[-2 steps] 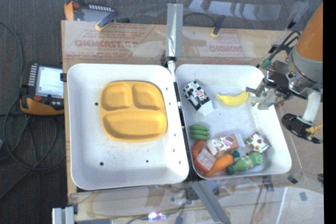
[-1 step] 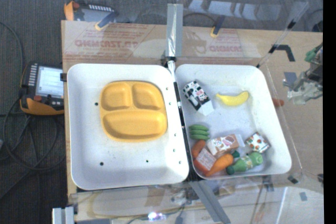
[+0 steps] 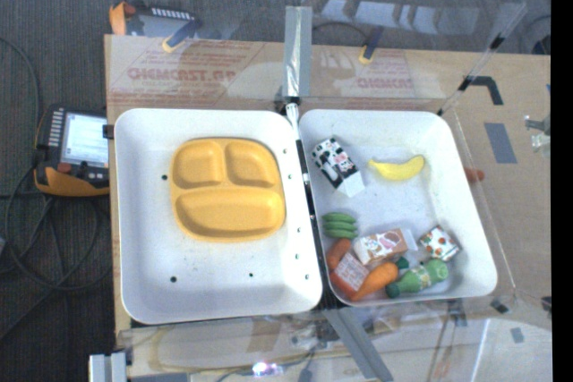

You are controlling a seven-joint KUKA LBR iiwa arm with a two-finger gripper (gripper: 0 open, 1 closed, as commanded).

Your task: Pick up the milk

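Spanning most of the view, a brown tabletop [image 3: 501,219] carries two shallow white bins side by side. The left bin [image 3: 143,282] holds a yellow divided plate [image 3: 228,189], lying flat near its middle. The right bin [image 3: 457,183] holds the smaller things. The milk [image 3: 335,164], a small carton with black-and-white cow patches, lies tilted in the upper left part of that bin, close to the wall shared with the left bin. A yellow banana [image 3: 398,166] lies to its right, apart from it. Below the milk sits a green vegetable [image 3: 339,224], and lower still a cluster is packed together along the bin's bottom edge: an orange carrot [image 3: 374,280], two small printed cartons [image 3: 380,243] and a green bottle-like piece [image 3: 417,277]. The gripper's state cannot be told, nor how the milk lies relative to it.
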